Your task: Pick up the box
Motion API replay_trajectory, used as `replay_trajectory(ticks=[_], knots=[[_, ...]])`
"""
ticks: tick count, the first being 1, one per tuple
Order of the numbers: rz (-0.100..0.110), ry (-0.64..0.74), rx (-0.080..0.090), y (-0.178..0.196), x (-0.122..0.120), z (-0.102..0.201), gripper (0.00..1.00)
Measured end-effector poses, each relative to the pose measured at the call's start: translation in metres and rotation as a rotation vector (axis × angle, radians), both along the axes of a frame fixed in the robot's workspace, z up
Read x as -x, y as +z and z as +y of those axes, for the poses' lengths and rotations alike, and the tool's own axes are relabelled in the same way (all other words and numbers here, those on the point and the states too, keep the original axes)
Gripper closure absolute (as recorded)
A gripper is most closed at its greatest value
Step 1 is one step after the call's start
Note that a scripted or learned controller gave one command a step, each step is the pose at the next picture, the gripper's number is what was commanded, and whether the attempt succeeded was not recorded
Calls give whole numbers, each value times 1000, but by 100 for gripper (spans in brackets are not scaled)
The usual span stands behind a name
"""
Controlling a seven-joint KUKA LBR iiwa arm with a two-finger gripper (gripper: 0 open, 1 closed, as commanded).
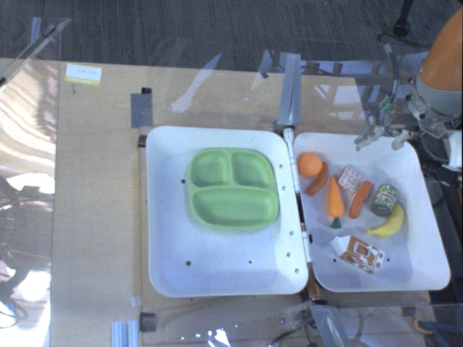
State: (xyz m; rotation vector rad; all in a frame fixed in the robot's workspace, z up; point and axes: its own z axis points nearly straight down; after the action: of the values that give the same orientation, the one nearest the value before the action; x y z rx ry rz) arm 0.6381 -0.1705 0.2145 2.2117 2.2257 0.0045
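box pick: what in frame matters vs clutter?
Job:
box, right bin's near edge
gripper, above right bin's far rim

Lying about:
orange
carrot
two sausages
small carton
can
banana
green divided plate, left bin

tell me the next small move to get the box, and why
Probably swing the gripper toward the near side of the right bin and hover above the box. The gripper sits at the bin's far rim, well away from the box, which lies flat near the front edge beside the banana.
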Motion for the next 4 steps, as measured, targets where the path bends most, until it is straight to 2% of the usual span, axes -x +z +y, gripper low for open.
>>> replay_trajectory(ticks=[1, 2, 3, 4], knots=[[3, -65, -1, -97, 75, 63, 0], [-8, -70, 0, -125, 148, 50, 0], [-18, -68, 3, -113, 144, 50, 100], [-2, -162, -1, 18, 94, 121, 100]])
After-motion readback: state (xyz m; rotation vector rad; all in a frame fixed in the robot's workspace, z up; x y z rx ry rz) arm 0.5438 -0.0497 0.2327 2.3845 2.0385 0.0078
